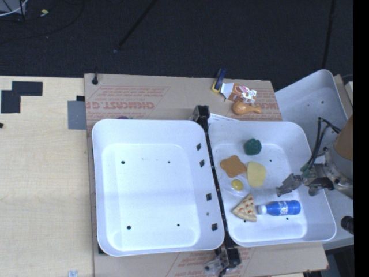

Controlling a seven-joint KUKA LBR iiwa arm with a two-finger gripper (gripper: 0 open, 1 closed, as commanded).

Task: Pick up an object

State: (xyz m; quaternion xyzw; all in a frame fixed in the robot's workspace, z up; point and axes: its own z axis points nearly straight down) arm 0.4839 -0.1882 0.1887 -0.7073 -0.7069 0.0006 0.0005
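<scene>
The right bin (314, 227) holds several small items. A blue bottle (282, 208) lies on its side near the front, with a pizza slice (246, 208) just left of it. Further back are a yellow piece (256, 173), a small fried egg (237, 184), a brown toast slice (233, 165) and a dark green lump (252, 146). My gripper (288, 184) hangs low over the right part of this bin, just above the bottle and to the right of the yellow piece. I see nothing held in it.
The left bin (104, 154) lies beside the right one, with a black divider (207, 160) between them. Behind the right bin, on the cardboard, lie a drumstick toy (245, 108), a small packet (245, 92) and a blue-yellow clip (218, 81).
</scene>
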